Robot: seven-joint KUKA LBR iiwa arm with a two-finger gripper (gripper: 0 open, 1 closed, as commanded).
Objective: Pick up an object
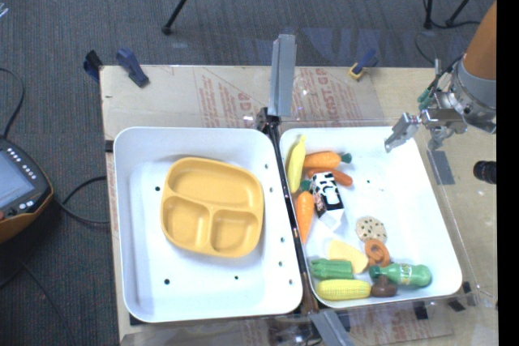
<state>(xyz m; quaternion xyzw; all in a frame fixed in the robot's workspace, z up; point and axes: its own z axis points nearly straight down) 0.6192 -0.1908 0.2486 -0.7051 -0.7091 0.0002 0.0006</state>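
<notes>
The right bin (405, 198) holds several toy foods along its left and front sides: a banana (296, 162), two carrots (324, 160), a black-and-white carton (326, 192), a cookie (371, 228), a cheese wedge (347, 255), a corn cob (342, 288) and a green bottle (403, 275). My gripper (418, 158) hangs above the bin's far right corner, open, with nothing between its fingers. It is well apart from all the toys, and the cookie is the nearest.
The left bin (138, 174) holds a yellow divided plate (213, 205). A grey upright post (282, 77) stands at the back between the bins. Clamps sit on the bench's far edge. Tripod legs stand behind the bench.
</notes>
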